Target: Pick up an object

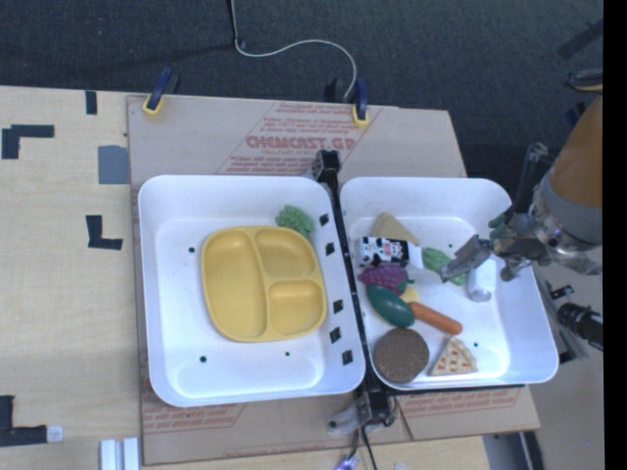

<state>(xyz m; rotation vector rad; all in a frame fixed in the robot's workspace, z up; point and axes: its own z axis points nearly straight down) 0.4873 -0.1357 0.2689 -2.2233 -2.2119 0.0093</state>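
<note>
My gripper hangs over the right side of the right bin, its fingers spread open and nothing between them. One finger points toward a small green piece. To its left lie a cow-patterned carton, a tan wedge, purple grapes, a dark green vegetable and a carrot. At the front of the bin lie a brown disc and a pizza slice.
The left bin holds a yellow divided plate and a leafy green piece near its back right corner. A black divider strip runs between the bins. The arm's wrist stands over the right rim.
</note>
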